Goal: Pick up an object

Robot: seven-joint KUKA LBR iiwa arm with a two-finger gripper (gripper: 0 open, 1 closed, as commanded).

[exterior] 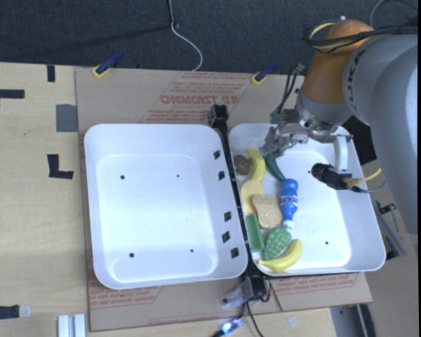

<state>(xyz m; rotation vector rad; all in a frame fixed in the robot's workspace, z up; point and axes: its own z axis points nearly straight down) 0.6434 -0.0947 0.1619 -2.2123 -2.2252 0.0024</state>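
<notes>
Nearest edge of right bin [351, 258]: yellow banana [286, 257] lying along front wall, w/ a green bumpy toy, strawberry-shaped [276, 242], touching its upper side. Just left of that, a slim dark-green stick-like piece [253, 232] running along the bin's left wall. Next back: tan bread slice [266, 211], flat, touching the green toy's top end. Beside it to the right, blue bottle w/ white cap [288, 199], lying down, cap toward the front. Further back, second yellow curved piece [254, 181], prob. another banana, arcing beside the left wall, bread's corner against its lower end. Small brownish lump [243, 165] near the wall behind it; can't tell what exactly. Dark-green curved item [274, 167] right under the claw. Gripper [278, 142] low over bin's back-left part, above that green item; finger spacing unclear, nothing visibly clamped. Left bin [105, 209] alongside, rims touching at centre. Grey arm w/ orange band [331, 72] at far right.
</notes>
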